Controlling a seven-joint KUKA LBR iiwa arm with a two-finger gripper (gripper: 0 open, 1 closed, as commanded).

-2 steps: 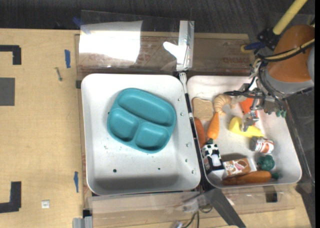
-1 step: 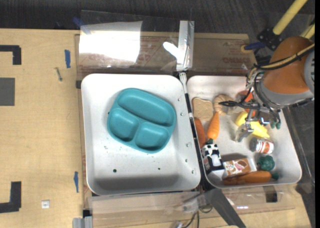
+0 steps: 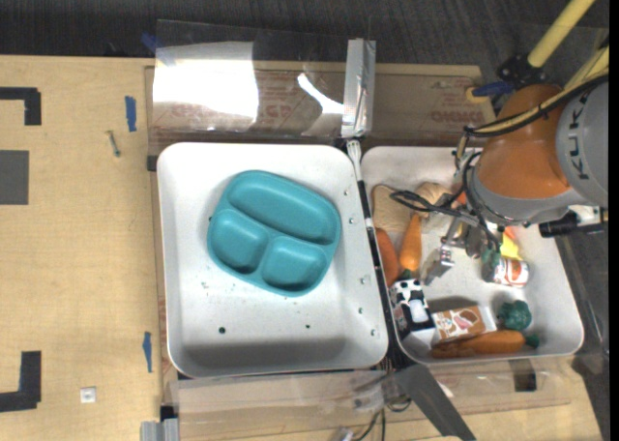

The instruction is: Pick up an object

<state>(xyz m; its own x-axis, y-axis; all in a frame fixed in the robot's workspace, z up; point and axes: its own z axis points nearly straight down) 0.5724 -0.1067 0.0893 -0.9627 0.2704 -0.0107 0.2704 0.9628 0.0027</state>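
Arm reaching down into the right bin, no object taken yet.

The metal two-finger gripper (image 3: pixel 447 257) hangs over the shallow white right bin (image 3: pixel 566 279), its jaws a little apart with nothing between them, just beside the long orange carrot-shaped toy (image 3: pixel 411 242). The next move seems to need a lowering onto this toy before closing; the teal divided plastic plate (image 3: pixel 274 230) lies in the left bin.

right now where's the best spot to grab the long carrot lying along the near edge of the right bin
Probably the middle of the long carrot, from straight above, with the gripper closing across its narrow width. It lies flat and lengthwise along the right bin front wall, with a small box touching its far side, so the fit looks tight.
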